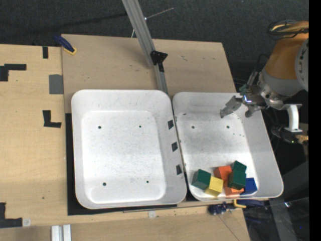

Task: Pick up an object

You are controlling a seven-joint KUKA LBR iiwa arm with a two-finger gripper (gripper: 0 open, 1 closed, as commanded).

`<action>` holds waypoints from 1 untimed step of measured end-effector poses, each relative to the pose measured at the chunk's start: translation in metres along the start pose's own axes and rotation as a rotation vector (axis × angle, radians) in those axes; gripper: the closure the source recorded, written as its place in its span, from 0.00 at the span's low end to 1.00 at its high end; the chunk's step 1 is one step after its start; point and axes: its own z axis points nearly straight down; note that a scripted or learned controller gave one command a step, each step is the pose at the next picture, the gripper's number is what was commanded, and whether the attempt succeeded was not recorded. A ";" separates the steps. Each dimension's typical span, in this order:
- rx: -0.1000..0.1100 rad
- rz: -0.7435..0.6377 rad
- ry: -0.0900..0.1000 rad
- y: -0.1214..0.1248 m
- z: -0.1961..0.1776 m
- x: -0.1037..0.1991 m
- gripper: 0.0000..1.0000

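we see the grey two-finger gripper above the right shallow white plastic bin's upper edge, fingers spread, nothing between them. small coloured blocks lie clustered well apart at that bin's lower right corner.

You see a pale wooden bench top with black tape marks at 9 o'clock, a slanted grey metal pole at 12 o'clock, and dark grey carpet floor behind.
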 end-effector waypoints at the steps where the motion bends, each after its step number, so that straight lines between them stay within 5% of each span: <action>1: 0.002 -0.001 0.001 -0.001 0.064 -0.004 0.00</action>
